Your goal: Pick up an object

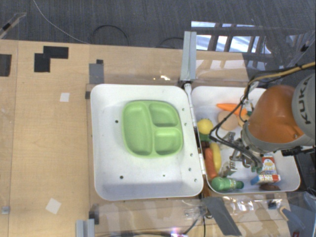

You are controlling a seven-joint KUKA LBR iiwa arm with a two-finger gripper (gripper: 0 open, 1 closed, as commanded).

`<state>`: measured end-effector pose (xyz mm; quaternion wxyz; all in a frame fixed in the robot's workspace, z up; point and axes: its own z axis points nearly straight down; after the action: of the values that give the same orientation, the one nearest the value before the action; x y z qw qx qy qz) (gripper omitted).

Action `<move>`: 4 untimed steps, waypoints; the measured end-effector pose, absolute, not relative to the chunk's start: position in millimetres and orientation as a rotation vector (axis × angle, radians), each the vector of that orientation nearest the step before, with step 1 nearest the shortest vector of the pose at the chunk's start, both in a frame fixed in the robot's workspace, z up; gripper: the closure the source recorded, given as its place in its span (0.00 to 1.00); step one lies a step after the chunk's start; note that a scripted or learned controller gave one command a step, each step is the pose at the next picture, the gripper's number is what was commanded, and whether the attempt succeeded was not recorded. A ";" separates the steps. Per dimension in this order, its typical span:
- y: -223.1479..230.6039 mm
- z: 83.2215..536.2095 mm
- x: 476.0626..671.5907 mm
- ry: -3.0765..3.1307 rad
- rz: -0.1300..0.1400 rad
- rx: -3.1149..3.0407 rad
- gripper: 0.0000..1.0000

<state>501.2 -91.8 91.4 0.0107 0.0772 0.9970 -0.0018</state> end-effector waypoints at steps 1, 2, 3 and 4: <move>-90.4 91.4 508.1 3.118 -0.010 0.218 0.00; -85.1 91.2 511.9 3.095 -0.001 0.438 0.00; -84.9 89.6 585.6 3.110 0.000 0.304 0.00; -91.0 88.7 659.2 3.159 -0.007 0.180 0.00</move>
<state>659.2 -91.0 88.7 -0.0110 0.0567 0.9983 -0.0021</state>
